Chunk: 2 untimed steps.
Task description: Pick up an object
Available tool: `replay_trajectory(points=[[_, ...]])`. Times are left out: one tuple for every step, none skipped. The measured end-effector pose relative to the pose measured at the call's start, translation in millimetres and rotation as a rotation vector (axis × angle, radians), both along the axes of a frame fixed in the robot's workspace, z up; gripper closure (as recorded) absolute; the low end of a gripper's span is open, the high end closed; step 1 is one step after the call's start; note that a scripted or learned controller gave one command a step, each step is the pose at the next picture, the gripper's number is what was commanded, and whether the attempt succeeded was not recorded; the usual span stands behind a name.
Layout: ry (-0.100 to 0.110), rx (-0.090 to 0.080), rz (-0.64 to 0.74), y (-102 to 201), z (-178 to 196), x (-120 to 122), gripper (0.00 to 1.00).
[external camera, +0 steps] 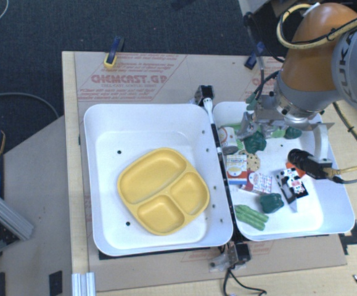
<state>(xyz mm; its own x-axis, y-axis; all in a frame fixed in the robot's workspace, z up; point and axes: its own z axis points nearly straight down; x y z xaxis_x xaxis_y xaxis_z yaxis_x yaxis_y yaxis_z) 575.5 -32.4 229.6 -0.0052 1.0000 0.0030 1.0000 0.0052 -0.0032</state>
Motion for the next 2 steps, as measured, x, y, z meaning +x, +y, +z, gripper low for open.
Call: replay_trajectory(points=[[0.002,-0.001,-0.003,24.6,-14.6,-20.8,1.00],[-0.007,-0.003,-0.005,22.9,4.0,-23.1,1.00]])
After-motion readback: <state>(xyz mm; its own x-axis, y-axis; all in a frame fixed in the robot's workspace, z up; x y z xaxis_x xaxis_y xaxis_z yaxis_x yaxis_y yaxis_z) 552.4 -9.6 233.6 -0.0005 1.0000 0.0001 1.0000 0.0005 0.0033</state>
